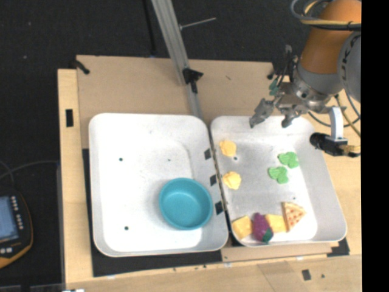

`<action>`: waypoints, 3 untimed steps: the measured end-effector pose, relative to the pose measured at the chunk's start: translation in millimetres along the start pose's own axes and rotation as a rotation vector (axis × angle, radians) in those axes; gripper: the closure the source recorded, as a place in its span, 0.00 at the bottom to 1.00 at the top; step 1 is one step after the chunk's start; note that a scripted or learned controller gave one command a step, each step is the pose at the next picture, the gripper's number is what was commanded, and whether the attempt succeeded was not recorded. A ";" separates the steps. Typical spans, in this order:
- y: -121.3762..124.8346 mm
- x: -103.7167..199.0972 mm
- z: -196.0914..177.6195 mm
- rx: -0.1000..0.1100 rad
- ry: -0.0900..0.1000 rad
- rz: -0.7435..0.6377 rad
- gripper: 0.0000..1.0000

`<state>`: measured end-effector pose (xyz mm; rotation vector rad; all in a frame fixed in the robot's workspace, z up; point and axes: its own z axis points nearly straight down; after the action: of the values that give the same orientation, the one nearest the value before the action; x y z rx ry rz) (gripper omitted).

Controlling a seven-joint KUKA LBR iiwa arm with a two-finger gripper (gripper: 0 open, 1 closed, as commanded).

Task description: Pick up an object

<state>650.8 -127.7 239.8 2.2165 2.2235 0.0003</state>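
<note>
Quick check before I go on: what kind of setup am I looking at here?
Likely a lab bench for robot grasping trials: two white bins side by side, toy food pieces such as a pizza slice, and the gripper above the right bin.

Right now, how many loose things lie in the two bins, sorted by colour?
Yellow: 4
Green: 2
Blue bowl: 1
Purple grapes: 1
Orange pizza slice: 1
Total: 9
</note>
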 end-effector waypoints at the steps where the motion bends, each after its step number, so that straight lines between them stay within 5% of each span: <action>1: 0.0 -0.1 0.0 0.000 0.000 0.000 0.00; 3: -12.4 1.0 121.9 0.006 0.000 0.004 0.00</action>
<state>638.6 -127.0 117.9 2.2239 2.2224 -0.0068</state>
